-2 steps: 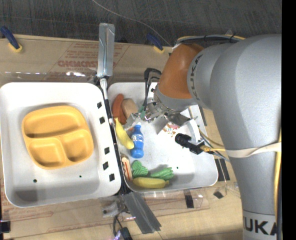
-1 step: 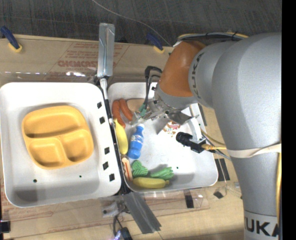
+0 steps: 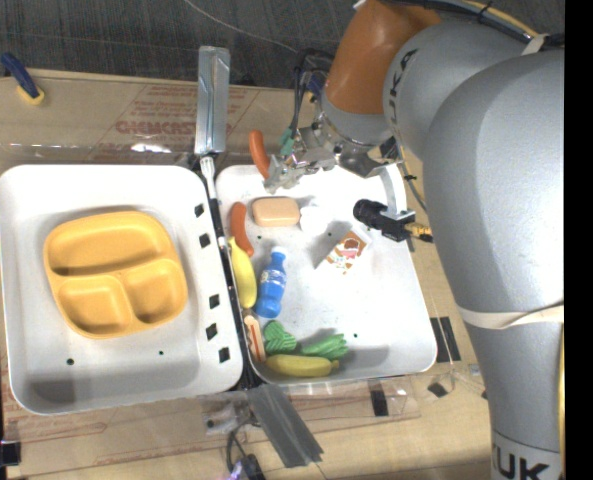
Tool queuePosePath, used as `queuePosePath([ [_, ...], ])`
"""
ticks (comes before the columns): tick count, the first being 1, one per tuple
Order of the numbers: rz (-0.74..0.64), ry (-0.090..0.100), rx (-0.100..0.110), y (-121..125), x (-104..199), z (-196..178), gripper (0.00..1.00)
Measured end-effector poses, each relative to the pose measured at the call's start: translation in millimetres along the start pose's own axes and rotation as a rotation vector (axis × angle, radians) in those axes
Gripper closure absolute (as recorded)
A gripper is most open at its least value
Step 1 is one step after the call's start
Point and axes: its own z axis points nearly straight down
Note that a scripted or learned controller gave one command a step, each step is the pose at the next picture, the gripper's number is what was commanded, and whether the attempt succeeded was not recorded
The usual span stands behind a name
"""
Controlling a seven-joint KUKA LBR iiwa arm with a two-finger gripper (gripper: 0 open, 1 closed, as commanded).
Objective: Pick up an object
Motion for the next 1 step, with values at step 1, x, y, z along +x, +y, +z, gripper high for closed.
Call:
queuePosePath([
  [1, 0.260, 0.002, 0.009, -21.7, 3.4, -21.6, 1.00],
])
